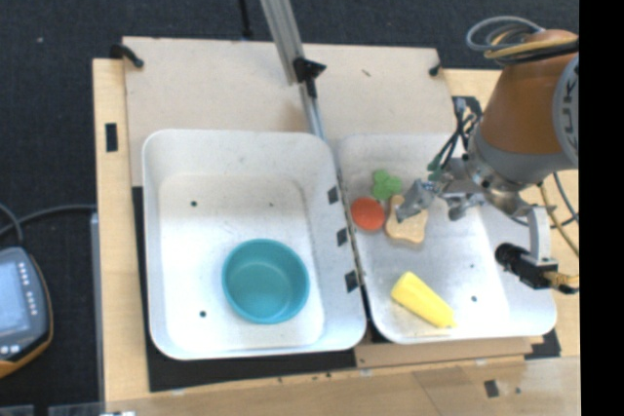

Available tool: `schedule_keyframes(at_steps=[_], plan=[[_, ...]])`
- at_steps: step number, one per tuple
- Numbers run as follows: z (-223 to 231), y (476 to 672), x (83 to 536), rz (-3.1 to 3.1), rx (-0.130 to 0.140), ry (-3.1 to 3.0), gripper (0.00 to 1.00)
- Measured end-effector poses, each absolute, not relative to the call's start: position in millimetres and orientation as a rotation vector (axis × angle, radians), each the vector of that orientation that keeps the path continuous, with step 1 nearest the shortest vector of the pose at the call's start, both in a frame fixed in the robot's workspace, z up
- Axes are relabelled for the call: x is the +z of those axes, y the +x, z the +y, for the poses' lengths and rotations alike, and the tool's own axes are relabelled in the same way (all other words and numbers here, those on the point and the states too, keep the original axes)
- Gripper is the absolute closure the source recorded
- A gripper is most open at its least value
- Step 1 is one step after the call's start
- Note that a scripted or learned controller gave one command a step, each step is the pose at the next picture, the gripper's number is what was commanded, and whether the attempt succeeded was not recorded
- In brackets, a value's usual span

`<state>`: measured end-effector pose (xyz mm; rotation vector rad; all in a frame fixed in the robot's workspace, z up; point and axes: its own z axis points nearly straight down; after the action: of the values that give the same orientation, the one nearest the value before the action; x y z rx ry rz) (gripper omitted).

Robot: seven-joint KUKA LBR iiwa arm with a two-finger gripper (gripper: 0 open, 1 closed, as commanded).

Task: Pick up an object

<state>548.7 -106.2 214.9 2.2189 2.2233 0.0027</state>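
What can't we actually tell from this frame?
- End effector: small and cluttered in the camera view, so whether it is open or shut is unclear.
- Tan piece: the end effector overlaps its upper edge; contact or grip can't be judged.
- Green object: too small to tell its shape.
- Arm: its base is cut off at the right of the camera view.
- Right bin: the arm covers its far right part.

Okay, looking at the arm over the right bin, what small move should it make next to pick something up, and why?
Probably a short descent straight onto the tan cookie-shaped piece. The gripper hangs just above that piece's upper edge, closer to it than to the red ball, the green toy or the yellow piece. Nothing shows between its fingers.
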Motion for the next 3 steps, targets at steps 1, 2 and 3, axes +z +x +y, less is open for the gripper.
schedule_keyframes(at_steps=[1,2,3], plan=[[-106,548.8,215,2.221,0.003,2.22,0.0],[-103,547.6,152,2.222,-0.007,2.225,0.0],[-104,546.9,100,2.221,-0.006,2.223,0.0]])
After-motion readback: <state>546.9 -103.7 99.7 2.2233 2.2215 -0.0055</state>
